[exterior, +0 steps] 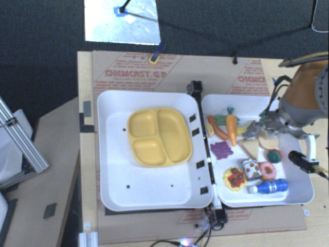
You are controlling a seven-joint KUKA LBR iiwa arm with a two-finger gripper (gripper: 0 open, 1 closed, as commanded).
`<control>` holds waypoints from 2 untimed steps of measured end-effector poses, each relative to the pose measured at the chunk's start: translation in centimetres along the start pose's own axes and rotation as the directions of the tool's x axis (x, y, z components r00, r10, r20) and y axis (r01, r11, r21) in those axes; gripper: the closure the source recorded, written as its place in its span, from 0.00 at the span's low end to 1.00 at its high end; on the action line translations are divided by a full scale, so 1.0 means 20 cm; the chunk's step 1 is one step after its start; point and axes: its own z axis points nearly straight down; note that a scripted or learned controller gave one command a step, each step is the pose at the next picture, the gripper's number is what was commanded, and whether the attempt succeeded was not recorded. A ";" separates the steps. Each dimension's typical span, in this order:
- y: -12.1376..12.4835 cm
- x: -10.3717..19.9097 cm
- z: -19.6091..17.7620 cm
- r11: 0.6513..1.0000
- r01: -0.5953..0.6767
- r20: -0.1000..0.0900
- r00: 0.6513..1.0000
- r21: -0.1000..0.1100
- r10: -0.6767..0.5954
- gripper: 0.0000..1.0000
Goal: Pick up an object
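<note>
Carrot is my pick, lying lengthwise in the upper left part of the right bin, green top away from me, just left of the claw; from its look I judge it a light, hard plastic toy, smooth and likely to slip, so I would take it across the thick middle rather than at the tapering tip. I cannot tell from here how the claw's grasping end is set; it sits low over the bin near a pale wedge-shaped piece and holds nothing that I can see. Crowding is the trouble: a red chilli lies just beside the carrot on its left, a green piece at its top, a purple grape cluster below; a careless close could catch two things at once. Further down lie a pizza slice, a pink doughnut and a blue bottle, well clear. In the left bin a yellow divided plate sits out of the way; both bins rest on the bench.
</note>
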 end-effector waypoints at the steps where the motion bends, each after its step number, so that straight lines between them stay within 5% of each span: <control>1: 0.02 -0.01 0.10 1.000 0.000 0.005 1.000 -0.011 0.000 0.00; 2: 0.03 -0.02 0.03 1.000 -0.001 0.012 1.000 -0.024 0.001 1.00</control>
